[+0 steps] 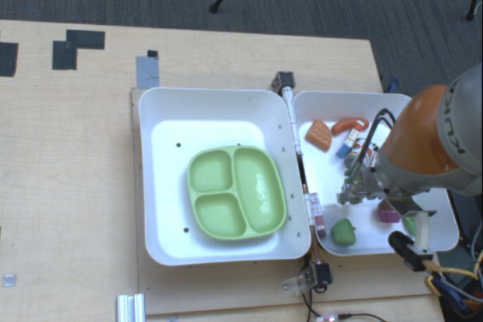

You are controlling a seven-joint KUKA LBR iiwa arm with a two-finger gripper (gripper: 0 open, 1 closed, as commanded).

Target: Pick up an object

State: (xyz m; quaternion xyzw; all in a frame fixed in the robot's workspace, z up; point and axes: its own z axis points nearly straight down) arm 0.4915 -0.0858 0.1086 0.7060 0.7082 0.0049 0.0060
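two shallow white bins sit side by side on a pale wooden bench, the left bin (162, 162) carrying a green divided plate (237, 193), the right bin (324, 162) scattered with small items. the grey arm with its orange band (423, 139) reaches in from the right and hangs low over the right bin's middle. its gripper (353, 191) points down at the white floor there; whether it is wide, narrow or holding anything cannot be told from this angle. the nearest likely pick, a green pear-like piece (343, 231), lies just beside the gripper, toward the bin's near edge and slightly left. an orange block (319, 135) and a red sausage-like piece (349, 124) lie at the far end, well apart from it. a small purple piece (389, 215) sits just beside the wrist.
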